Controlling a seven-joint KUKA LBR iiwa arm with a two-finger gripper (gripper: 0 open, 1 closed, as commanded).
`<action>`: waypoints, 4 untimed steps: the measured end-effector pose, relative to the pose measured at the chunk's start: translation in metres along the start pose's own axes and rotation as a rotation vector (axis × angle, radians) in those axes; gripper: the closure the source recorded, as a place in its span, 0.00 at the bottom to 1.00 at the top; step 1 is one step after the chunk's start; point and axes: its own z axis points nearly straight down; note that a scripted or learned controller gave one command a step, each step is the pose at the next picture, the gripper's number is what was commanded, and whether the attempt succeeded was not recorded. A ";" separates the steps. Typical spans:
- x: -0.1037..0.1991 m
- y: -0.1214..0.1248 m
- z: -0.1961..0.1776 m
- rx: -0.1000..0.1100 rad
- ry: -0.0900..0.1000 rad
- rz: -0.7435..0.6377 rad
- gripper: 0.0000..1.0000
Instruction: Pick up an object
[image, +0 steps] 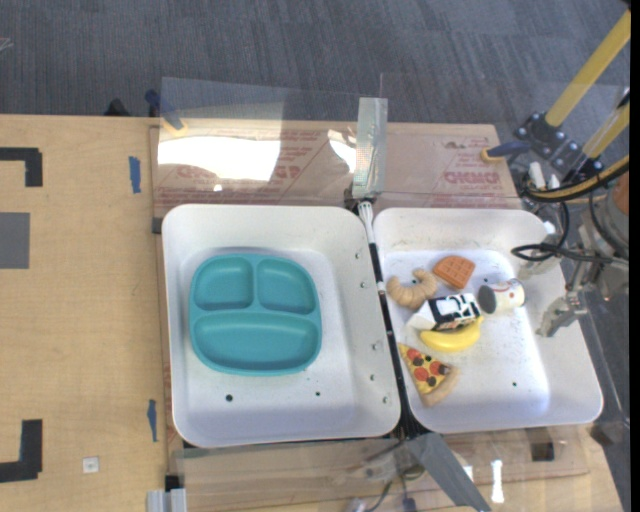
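- Your pincer (560, 318) hangs at the right bin's (570, 400) rim; its spread you cannot tell.
- Banana (450, 338), left of it, touches neighbours; you may snag two.

A pale wooden bench (70, 330) carries two shallow white plastic bins set side by side, their inner edges touching. The left bin (200, 420) holds a teal plastic plate with three compartments (256, 313), lying flat slightly left of the bin's middle. The right bin (570, 390) sits just beside it. Behind both bins stands a clear plastic screen (260, 150), catching a bright glare, with a grey upright post (369, 150) at its middle. Strips of blue tape (134, 172) and black marks (25, 165) sit on the bench to the left. Grey carpet (300, 40) lies beyond.
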 end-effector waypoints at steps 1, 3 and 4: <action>-0.035 0.011 0.104 0.000 -0.003 0.413 0.00; -0.010 0.151 0.007 -0.005 -0.003 0.589 1.00; 0.024 0.194 -0.011 0.000 0.008 1.071 1.00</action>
